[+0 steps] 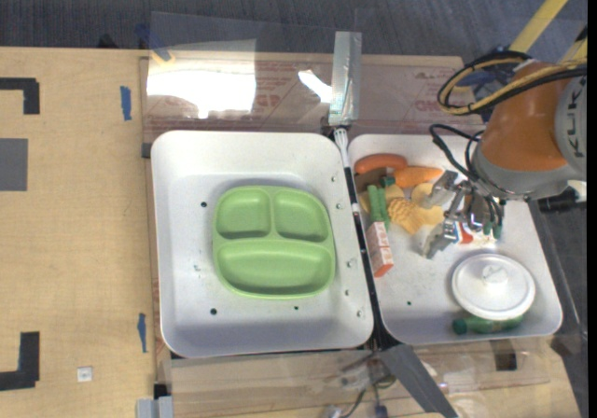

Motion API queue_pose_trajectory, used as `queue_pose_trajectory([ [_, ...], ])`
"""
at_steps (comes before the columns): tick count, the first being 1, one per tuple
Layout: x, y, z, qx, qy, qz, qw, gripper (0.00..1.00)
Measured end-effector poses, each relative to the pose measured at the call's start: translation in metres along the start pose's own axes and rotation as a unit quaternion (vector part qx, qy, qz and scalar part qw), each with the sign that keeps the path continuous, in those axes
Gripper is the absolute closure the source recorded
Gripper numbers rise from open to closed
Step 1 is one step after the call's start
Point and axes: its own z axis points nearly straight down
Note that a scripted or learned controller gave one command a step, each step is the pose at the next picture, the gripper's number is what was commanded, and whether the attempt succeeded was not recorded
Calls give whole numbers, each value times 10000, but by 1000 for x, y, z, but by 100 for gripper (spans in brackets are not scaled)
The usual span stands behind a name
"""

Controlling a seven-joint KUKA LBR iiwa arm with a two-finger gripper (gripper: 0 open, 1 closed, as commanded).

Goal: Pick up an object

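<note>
My gripper (pixel 446 223) hangs low over the middle of the right bin (pixel 532 248), reaching in from the right under the orange band. Its metal fingers point down-left toward a yellow ridged toy piece (pixel 403 212). Close by at the bin's back left lie an orange-red sausage-shaped toy (pixel 381 164), an orange carrot-like piece (pixel 420 175) and a green piece (pixel 378 200). A red and white packet (pixel 379 248) lies along the bin's left wall. I see nothing between the fingers.
A white lidded round container (pixel 492 284) stands at the right bin's front, a green object (pixel 485 324) at its near side. The left bin (pixel 187 313) holds a green three-compartment plate (pixel 275 241). A clear panel and metal post (pixel 344 80) stand behind the bins.
</note>
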Motion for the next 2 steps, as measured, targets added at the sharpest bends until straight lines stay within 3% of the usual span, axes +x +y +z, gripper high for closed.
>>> queue_pose_trajectory([
  [1, -6, 40, 9, -7, -20, 728, 9973, 0],
  [2, -9, 41, -4, -10, -69, 720, 9974, 100],
])
